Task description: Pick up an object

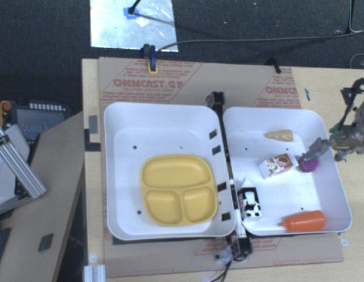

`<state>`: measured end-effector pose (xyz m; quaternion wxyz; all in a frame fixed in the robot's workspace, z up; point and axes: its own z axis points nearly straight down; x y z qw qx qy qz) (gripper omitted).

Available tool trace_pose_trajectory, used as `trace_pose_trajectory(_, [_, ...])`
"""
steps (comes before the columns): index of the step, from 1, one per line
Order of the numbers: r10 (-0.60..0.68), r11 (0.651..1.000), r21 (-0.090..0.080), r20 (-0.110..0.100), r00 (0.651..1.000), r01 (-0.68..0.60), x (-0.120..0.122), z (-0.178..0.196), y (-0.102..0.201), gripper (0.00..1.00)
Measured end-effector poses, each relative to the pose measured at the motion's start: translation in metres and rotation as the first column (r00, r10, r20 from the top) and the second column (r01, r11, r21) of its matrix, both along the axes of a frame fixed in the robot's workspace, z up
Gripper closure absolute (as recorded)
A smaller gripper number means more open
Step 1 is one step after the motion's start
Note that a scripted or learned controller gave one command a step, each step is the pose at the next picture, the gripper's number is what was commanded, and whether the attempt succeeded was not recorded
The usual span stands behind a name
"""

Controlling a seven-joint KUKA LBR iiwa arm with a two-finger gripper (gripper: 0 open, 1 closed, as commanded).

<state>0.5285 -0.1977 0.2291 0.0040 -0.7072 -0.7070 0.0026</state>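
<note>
White bins numbering two, sitting side by side on tabletop (187,78). Left bin (120,157) carrying one yellow divided tray (177,188), three compartments. Right bin (329,175) carrying five things: one tan wedge (279,136), one small carton (276,165) lying tilted, long axis running lower-left to upper-right, one purple object (310,165), one black-and-white toy (249,204), one orange carrot-shaped piece (303,220) lying roughly horizontal, narrow end pointing left. Pincer (316,151) hovering at right bin's right side, just above purple object; finger state cannot be told. Cardboard under bins reading "CHEMCAST GP".
</note>
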Motion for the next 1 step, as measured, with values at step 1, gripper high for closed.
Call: trace_pose_trajectory(1, [0.003, 1.0, -0.003, 0.011, 1.0, -0.003, 0.0026, 0.0057, 0.0004, 0.0])
